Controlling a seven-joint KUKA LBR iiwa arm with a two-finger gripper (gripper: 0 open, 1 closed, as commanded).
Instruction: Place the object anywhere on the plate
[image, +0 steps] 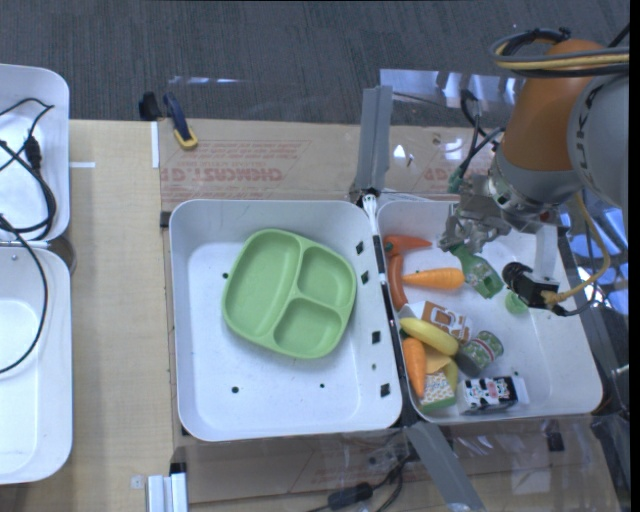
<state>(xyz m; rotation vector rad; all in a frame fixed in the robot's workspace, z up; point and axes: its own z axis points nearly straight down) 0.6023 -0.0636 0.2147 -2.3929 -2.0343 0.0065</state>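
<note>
From above, the pale green three-compartment plastic plate (290, 293) lies alone in the left white bin (200, 400) on the counter (110, 330). The right white bin (560, 380) holds a jumble: an orange toy carrot (432, 279), a yellow toy banana (430, 335), a green-lidded can (481, 348). The gripper (470, 245) hangs over this bin's upper part, just above a green object (482, 277); whether it grasps anything I cannot tell.
</note>
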